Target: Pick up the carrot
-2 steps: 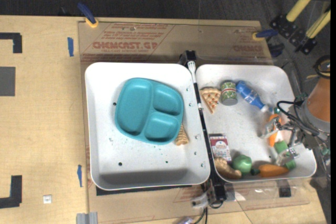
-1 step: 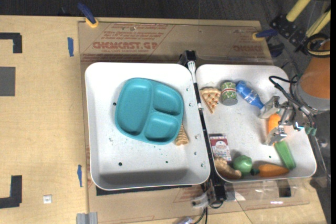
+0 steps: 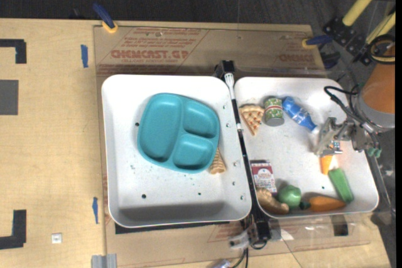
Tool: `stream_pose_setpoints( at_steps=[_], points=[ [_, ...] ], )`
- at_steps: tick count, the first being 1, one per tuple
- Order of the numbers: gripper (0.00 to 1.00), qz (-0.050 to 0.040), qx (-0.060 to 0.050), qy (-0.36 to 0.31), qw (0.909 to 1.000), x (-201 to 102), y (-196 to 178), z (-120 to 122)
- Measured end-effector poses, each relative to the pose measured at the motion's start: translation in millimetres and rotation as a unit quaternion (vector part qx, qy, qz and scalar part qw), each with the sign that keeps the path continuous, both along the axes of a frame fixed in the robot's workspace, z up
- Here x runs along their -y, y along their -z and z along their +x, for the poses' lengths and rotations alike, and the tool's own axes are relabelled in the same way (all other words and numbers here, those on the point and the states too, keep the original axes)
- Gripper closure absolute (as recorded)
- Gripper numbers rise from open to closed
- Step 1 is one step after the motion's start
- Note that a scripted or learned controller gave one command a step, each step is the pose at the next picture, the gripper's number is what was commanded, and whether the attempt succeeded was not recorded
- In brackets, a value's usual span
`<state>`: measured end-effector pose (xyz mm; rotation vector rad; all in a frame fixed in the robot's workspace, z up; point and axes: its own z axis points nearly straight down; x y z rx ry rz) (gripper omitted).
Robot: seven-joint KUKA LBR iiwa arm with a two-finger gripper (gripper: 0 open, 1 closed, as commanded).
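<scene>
Carrot waiting at the near edge of the right bin

The carrot [image 3: 325, 202] lies flat by the near wall of the right bin [image 3: 295, 86], beside a green toy; likely light, rigid, slick plastic, best pinched across its thick middle. Farther in, the tool [image 3: 331, 138] hovers, grip state indiscernible. Beyond: cardboard-covered worktop [image 3: 50, 135].

Arm [image 3: 380, 97] cut off at right edge.

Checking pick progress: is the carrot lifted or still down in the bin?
Down: the carrot lies flat on the right bin floor, near its front edge.
</scene>
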<state>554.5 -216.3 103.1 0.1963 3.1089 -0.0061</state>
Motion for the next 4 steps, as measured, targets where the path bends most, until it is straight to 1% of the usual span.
stream_pose_setpoints(
  at_steps=[1,2,3,4],
  points=[
    [0.00,0.0002,-0.001,0.000,1.0000,0,1,0],
    [0.00,0.0048,-0.007,0.185,0.9827,7,14,18],
    [0.00,0.0061,-0.007,0.260,0.9655,-21,14,-9],
    [0.00,0.0149,-0.006,0.408,0.9129,-18,14,-49]
  ],
)
